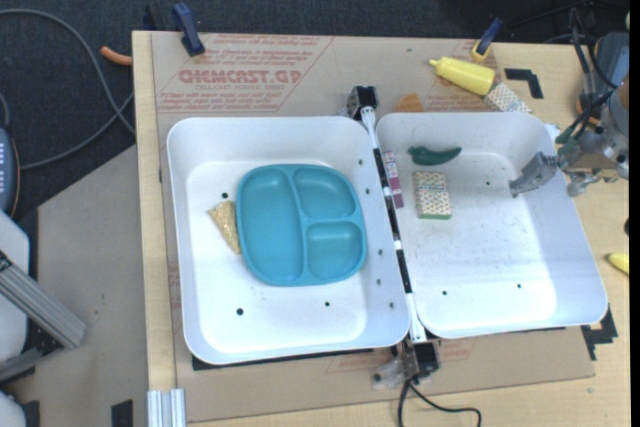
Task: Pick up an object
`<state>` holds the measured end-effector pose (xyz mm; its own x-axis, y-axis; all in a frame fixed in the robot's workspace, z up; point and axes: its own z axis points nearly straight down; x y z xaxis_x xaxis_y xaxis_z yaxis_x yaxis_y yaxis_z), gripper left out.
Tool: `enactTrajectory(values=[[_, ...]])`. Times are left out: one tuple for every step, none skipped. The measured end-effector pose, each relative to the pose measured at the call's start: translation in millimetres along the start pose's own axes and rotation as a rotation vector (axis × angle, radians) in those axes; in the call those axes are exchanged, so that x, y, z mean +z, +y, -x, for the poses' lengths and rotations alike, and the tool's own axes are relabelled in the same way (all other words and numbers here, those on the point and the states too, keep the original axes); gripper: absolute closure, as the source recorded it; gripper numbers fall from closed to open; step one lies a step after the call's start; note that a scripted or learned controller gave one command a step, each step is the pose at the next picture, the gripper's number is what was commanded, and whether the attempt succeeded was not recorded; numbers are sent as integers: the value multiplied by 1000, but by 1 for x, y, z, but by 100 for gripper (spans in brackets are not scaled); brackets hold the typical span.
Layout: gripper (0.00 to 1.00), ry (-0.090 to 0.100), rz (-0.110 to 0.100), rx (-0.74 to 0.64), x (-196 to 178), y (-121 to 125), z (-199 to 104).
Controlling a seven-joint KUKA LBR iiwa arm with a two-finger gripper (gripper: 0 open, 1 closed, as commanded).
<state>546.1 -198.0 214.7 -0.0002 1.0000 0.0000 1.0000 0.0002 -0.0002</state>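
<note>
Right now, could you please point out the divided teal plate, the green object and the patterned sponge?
Divided teal plate (300, 223), camera view, centre divider.
Green object (434, 154), camera view, its middle.
Patterned sponge (433, 195), camera view, top face.

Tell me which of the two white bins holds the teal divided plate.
The left bin holds the teal divided plate. The right bin holds a small patterned sponge and a dark green piece instead.

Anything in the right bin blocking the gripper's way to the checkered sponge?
Nothing visible does. The gripper sits at the right bin's right wall; bare bin floor lies between it and the checkered sponge. The green object lies apart, behind the sponge.
</note>
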Motion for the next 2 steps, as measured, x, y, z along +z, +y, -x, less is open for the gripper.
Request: enactTrajectory(values=[[0, 0, 1, -1, 52, 65, -46], [0, 0, 1, -1, 114, 120, -95]])
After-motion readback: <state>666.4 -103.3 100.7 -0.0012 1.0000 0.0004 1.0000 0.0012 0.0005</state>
